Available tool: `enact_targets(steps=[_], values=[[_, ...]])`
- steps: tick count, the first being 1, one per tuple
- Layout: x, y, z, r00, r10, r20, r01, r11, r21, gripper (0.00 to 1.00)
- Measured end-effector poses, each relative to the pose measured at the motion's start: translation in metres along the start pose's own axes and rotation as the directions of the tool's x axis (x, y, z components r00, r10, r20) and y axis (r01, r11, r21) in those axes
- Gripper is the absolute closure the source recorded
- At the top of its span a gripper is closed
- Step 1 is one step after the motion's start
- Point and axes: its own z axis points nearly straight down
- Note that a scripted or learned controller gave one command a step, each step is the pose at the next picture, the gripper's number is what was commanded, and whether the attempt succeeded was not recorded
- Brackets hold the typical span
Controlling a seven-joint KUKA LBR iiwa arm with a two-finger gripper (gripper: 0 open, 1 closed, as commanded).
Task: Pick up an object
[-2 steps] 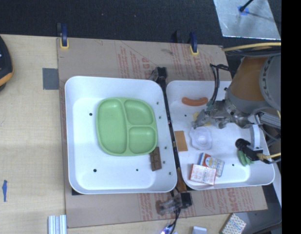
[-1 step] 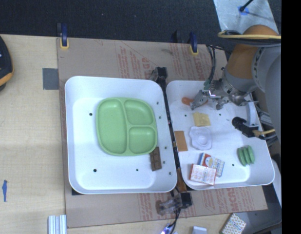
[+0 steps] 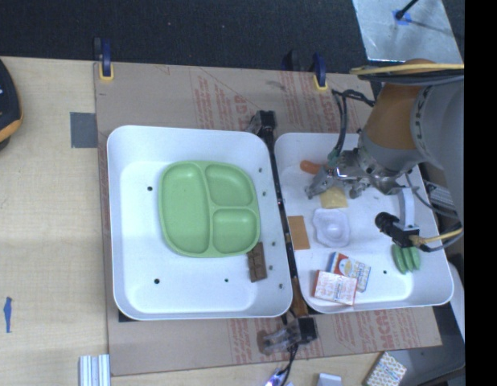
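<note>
Yellow block (image 3: 334,199) sits in the right bin (image 3: 425,294), right under the gripper (image 3: 338,182); whether it's between the fingers, can't tell, and can't tell if the gripper is apart or together either. Just below the block is a clear cup (image 3: 332,228), then a small carton (image 3: 342,278) near the front. An orange bit (image 3: 310,167) lies left of the gripper, a green thing (image 3: 406,258) is at the bin's right. Left bin (image 3: 129,288) holds 1 green plate (image 3: 208,208) with 3 compartments.
</note>
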Motion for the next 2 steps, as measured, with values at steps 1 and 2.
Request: enact_targets(steps=[1,2], values=[[-0.0012,0.0042,-0.0149,1.0,-0.003,0.002,0.003,1.0,-0.01,1.0],[-0.0015,0.0023,-0.0119,1.0,-0.002,0.002,0.002,1.0,-0.004,0.0]])
